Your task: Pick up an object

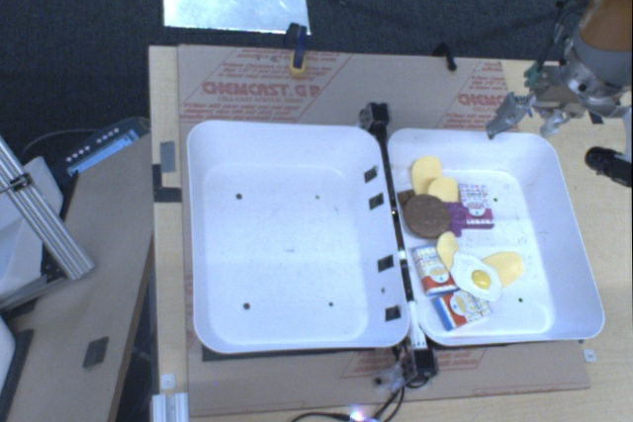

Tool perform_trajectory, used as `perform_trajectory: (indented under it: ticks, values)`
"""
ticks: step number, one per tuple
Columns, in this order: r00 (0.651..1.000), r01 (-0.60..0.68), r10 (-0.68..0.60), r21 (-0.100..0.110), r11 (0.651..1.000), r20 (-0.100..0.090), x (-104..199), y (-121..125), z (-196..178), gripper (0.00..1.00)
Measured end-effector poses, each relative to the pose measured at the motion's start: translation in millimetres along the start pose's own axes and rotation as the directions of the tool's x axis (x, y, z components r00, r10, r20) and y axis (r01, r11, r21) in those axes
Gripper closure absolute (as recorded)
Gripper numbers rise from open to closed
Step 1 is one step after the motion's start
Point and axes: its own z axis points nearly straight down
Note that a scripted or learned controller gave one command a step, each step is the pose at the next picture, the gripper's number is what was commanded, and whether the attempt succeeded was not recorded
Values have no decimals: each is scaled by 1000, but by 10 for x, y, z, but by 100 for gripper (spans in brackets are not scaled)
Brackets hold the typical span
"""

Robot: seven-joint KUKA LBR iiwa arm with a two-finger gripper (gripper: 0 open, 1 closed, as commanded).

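The gripper (pixel 522 114) hangs above the far rim of the right bin (pixel 566 212) — fingers spread, nothing between them. The toy food (pixel 457 237) lies in this bin, near the left bin (pixel 287 232).

Arm (pixel 603 25) enters from the upper right, orange band visible, claw (pixel 527 114) hovering above the far rim of the right bin (pixel 569 222), nothing between its fingers (pixel 504 117), which stand apart. Left bin (pixel 287 232) sits just beside the right one, black clips along the shared edge. Right bin holds a tight cluster: two yellow pieces (pixel 433 179) at the top, a brown round patty (pixel 427 215) below them touching a purple piece (pixel 465 217), a small carton (pixel 476 197) just right of the yellow pieces. Lower down: a fried egg (pixel 477 276), another yellow piece (pixel 504 265) beside it, two small cartons (pixel 447 290) (labels too small to read). Both bins rest on a cardboard sheet (pixel 257 79) on the worktop.
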Motion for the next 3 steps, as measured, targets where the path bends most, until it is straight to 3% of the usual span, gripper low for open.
perform_trajectory:
  ticks: [1,2,3]
  values:
    - [1000,4,-4,19,1000,-8,700,-773,1346,0]
    - [1000,-2,2,7,1000,-3,838,-1202,1620,0]
    - [1000,-1,1,-3,1000,0,826,-1161,1488,100]
